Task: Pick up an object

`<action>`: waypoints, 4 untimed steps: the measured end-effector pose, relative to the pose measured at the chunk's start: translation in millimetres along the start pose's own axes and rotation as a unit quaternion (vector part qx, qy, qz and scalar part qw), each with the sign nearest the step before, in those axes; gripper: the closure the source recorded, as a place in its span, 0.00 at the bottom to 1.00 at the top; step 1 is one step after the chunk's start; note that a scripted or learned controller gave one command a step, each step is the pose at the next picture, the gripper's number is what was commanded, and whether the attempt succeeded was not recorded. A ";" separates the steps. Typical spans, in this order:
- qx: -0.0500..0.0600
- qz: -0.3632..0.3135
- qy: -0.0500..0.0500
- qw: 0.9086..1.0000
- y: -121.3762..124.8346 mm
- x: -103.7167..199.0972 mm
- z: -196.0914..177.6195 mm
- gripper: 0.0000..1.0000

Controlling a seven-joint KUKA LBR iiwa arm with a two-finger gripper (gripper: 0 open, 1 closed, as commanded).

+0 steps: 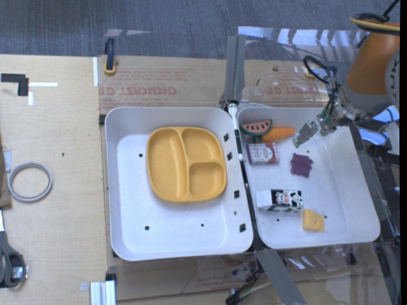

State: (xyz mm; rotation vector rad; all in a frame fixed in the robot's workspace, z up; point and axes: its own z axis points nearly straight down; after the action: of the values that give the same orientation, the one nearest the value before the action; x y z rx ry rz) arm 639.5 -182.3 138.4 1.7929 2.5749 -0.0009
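The right bin (356, 189) holds a watermelon slice (255, 128), an orange carrot (278, 133), a small red packet (262, 153), a purple grape bunch (301, 164), a black-and-white milk carton (280, 200) and a yellow cheese wedge (313, 221). My gripper (306, 133) hangs over the back of this bin, right of the carrot and above the grapes. Nothing shows between its fingers, and their spacing is too small to read.
A yellow divided plate (186, 163) lies in the left bin (127, 202). On the wooden bench to the left are a grey tape ring (28, 182) and scissors (11, 265). A metal divider (234, 68) stands behind the bins.
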 end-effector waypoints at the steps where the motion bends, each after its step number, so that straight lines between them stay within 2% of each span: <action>1: -0.002 0.068 0.000 0.998 40.6 48.5 41.2 0.00; 2: 0.001 0.170 0.000 0.986 17.4 -9.6 -19.3 0.00; 3: 0.004 0.344 0.002 0.939 -79.9 50.0 47.4 0.00; 4: 0.002 0.325 0.001 0.946 -11.1 41.4 46.5 0.00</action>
State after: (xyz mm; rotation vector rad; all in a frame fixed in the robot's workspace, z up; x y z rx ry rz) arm 614.8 -147.4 91.7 2.5359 1.8539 -0.0018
